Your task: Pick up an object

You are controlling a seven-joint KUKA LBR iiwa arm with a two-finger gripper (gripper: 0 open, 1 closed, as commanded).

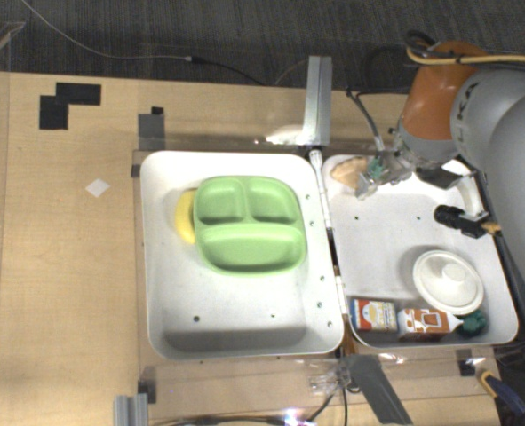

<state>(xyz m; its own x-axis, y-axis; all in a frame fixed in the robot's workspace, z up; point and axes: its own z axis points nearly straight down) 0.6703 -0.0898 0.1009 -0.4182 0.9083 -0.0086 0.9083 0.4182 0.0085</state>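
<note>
My gripper point(369, 183) is low over the back left corner of the right bin point(386, 238). Right beside it, to the left, a pale tan object point(346, 169) lies in that corner, and the gripper's tip partly overlaps it. A white bowl point(448, 280) sits upside down at the right of the same bin. Along the bin's front wall a small carton point(399, 319) lies on its side, with a dark green item point(473, 323) at its right end.
The left bin point(169, 300) holds a green divided plate point(248, 223) with a yellow item point(184, 217) sticking out from under its left edge. A metal post point(318, 105) stands behind the wall between the bins.
</note>
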